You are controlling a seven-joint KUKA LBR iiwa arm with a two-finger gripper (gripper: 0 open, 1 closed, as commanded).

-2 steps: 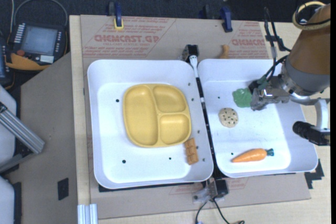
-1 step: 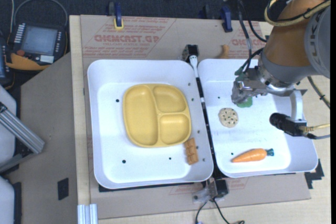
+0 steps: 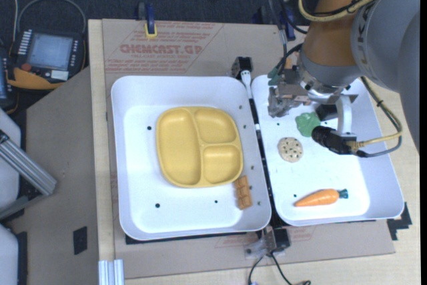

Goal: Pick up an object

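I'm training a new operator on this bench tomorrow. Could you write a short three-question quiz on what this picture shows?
1. True or false: the carrot lies in the same bin as the yellow divided plate.
2. Which thing lies nearest the pincer? A) cookie B) green item C) carrot
3. Fill in: the small brown item lies by the plate's lower ____ corner.

Key: 1 false; 2 B; 3 right.
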